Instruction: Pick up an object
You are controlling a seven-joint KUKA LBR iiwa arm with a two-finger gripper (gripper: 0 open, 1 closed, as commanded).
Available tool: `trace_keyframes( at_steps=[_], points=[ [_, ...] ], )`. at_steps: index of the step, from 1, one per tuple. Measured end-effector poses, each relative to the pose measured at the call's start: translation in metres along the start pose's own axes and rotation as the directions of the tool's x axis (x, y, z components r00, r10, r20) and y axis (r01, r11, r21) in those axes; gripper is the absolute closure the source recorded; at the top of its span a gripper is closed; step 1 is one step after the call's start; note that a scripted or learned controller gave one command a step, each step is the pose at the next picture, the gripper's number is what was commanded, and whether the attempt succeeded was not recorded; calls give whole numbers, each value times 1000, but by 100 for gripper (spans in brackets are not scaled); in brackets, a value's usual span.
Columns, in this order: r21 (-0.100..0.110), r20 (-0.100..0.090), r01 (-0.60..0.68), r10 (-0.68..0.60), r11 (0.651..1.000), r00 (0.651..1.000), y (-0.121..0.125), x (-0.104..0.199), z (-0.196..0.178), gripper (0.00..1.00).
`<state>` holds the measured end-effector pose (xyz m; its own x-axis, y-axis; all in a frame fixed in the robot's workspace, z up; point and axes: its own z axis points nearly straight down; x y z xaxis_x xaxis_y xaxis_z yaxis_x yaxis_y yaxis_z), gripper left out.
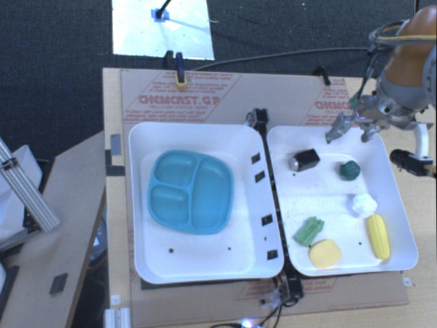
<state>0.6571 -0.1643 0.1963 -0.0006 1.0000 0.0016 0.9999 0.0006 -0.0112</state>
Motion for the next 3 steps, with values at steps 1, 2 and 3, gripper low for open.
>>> trace_keyframes(
  at_steps=[1, 2, 3],
  points=[
    [-13, 2, 3, -2, 1000, 1000, 3, 0, -9, 0],
    [-13, 3, 3, -3, 1000, 1000, 7, -2, 32, 0],
    [-12, 3, 2, -2, 1000, 1000, 6, -4, 73, 0]
  ],
)
